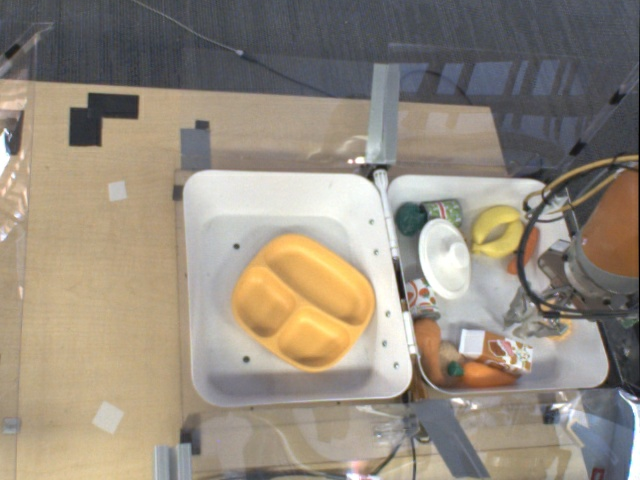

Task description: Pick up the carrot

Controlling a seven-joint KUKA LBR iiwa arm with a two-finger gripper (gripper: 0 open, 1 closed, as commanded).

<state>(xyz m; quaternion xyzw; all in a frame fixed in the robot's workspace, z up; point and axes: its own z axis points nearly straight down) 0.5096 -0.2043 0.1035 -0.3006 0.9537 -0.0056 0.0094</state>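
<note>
The carrot [428, 342] lies in the right bin [590, 368], close to the bin's front left corner, right beside the wall it shares with the left bin [200, 298]. A second orange carrot-like piece with a green top [480, 373] lies just beside it along the front wall, next to a small printed box [508, 352].

The arm [610, 238] hangs over the right side of this bin. Its end effector [535, 313] is low near the bin floor, well apart from the carrot. It pinches nothing that I can see (whether it is spread or pressed together, I cannot tell, because the metal parts blur together).

I think the reach step is in hand, with no grab yet. The next move needs the end effector to travel toward the front left corner and come down over the carrot. The wall and the other piece are very close, so there is little room.

The yellow plate [303, 299] sits in the left bin. A white lid [445, 258], a banana [497, 230] and a green can [440, 211] share the right bin.
</note>
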